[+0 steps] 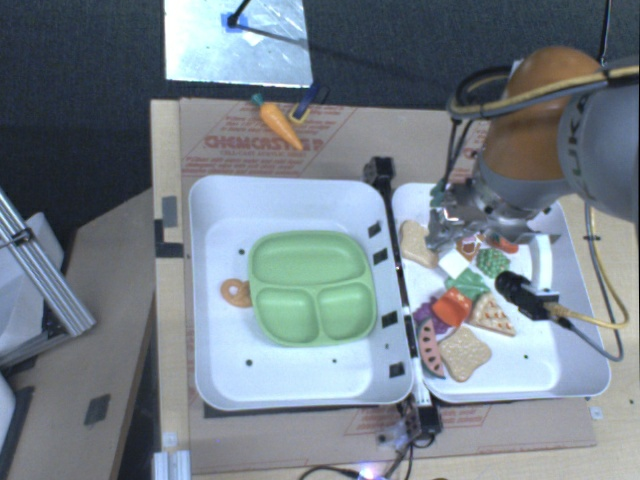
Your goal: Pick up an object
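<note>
Just beside the jaws, toward the left bin, a tan bread-slice toy is lying in the right bin, its long axis slanting down toward the toy pile. I cannot tell whether the jaws are parted. I am reading "CHEMCAST" on the cardboard.

The grey arm reaches in from the right of the camera view, its orange band uppermost and cables looped around the wrist. Below the band the wrist turns downward, and the hand hangs low at the arm's left end, pointing down; its tip is too dark and small to read.
</note>
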Robot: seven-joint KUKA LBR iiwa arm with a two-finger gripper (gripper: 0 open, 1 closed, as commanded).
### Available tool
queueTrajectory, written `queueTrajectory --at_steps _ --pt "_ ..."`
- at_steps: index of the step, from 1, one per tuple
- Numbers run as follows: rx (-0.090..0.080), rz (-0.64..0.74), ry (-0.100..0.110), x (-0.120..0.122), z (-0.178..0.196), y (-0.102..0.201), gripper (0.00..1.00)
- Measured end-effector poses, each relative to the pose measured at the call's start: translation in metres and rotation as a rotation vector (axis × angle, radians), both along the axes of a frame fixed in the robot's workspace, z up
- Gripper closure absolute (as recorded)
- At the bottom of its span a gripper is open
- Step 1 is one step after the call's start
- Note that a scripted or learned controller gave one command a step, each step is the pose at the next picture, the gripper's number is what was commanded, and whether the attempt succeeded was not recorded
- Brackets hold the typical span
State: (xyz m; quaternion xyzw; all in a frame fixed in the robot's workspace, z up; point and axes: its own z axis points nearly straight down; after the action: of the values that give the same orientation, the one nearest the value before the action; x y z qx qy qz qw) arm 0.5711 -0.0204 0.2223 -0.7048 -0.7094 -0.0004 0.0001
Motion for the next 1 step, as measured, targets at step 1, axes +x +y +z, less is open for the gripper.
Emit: queueTrajectory --at_steps 1 --pt "-0.001 -0.005 -0.002 0.0043 0.0115 -0.0087 1.0"
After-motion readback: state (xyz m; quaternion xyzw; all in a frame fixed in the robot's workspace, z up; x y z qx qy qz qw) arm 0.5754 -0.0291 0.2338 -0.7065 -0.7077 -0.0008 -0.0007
